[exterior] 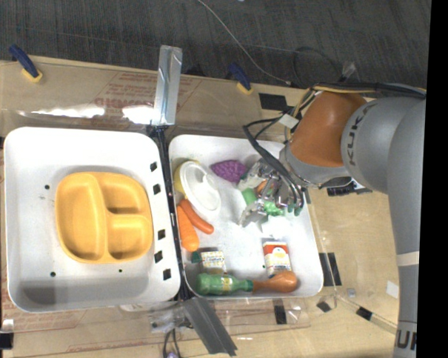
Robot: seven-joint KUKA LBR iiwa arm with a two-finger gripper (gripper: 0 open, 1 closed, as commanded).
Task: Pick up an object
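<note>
My gripper point(258, 207) is low over the upper right part of the right bin point(310, 245), under the grey arm with its orange band. A small green object point(273, 208) lies right at the gripper's tip, and I cannot tell whether it is held. A purple grape bunch point(229, 168) lies just left of the gripper. Further left are a white and yellow cup point(197, 184) and an orange carrot point(192, 219). Near the front wall sit a red and white can point(276, 255), a small jar point(211, 260), a green bottle point(221, 284) and an orange-brown drumstick point(277, 283).
The left bin point(23, 203) holds a yellow divided tray point(104, 214). A black divider with clips runs between the two bins. Cables hang from the wrist over the right bin's back edge. Cardboard and tape surround both bins.
</note>
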